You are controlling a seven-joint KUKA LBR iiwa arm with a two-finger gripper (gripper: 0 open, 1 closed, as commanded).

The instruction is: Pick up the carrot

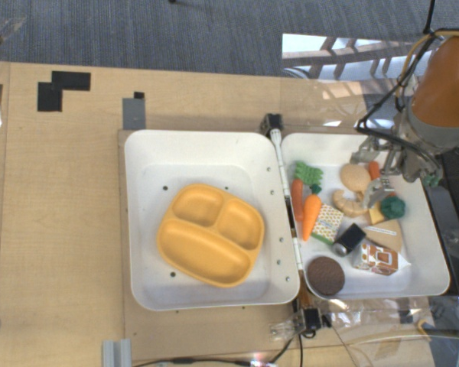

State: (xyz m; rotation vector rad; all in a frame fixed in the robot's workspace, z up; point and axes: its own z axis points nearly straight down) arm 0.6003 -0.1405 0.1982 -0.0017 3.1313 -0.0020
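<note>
The carrot (310,215) is orange and tapered, and lies in the left part of the right bin (422,275), close to the divider between the bins. A redder orange piece (297,193) lies beside it, and a green leafy piece (308,175) sits just above both. My gripper (382,180) hangs over the upper right part of the same bin, above a beige food piece (355,177) and a dark green ball (392,206). It is well to the right of the carrot and apart from it.
A yellow divided plate (210,234) fills the middle of the left bin (138,228). Around the carrot lie a patterned packet (328,224), a black cylinder (350,238), a brown round disc (325,275) and a small printed box (379,258).
</note>
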